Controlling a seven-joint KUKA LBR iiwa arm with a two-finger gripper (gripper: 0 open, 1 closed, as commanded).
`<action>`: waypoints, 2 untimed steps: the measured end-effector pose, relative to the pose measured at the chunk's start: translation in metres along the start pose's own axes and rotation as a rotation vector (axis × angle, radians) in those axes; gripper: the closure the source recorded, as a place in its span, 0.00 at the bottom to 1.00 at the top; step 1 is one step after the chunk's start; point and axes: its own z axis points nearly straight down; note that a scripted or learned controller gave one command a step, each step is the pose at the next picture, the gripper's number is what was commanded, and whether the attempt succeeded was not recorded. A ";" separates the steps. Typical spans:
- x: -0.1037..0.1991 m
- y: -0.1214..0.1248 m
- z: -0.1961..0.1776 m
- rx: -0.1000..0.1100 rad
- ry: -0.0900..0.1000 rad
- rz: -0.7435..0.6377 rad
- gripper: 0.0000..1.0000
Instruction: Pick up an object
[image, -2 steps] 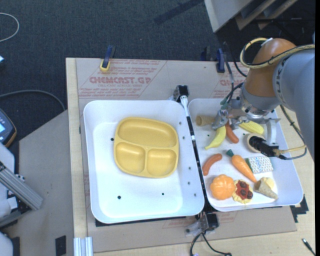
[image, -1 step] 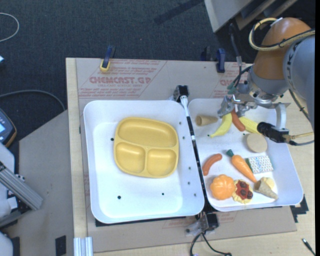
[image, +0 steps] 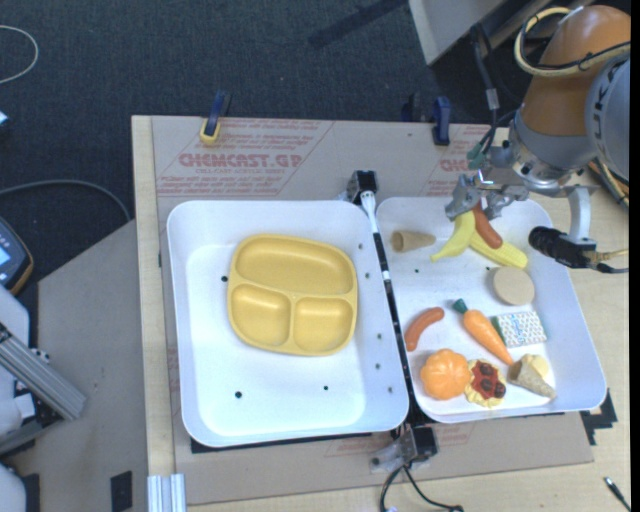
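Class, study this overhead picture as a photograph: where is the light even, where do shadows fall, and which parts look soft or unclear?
Camera view: light is even and diffuse across both white bins, with no harsh glare; the yellow divided plate casts a faint soft shadow; the toy foods, such as the carrot, read fairly sharply; the gripper over the banana looks soft and cluttered, so its state is unclear.

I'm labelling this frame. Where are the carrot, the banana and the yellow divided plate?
carrot (image: 486, 335), camera view, middle of its orange body.
banana (image: 458, 240), camera view, on its left curved end.
yellow divided plate (image: 293, 294), camera view, on the ridge between its compartments.
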 end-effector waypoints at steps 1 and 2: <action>0.000 0.001 -0.030 0.001 0.000 0.000 1.00; 0.037 -0.024 -0.031 0.009 0.003 -0.001 1.00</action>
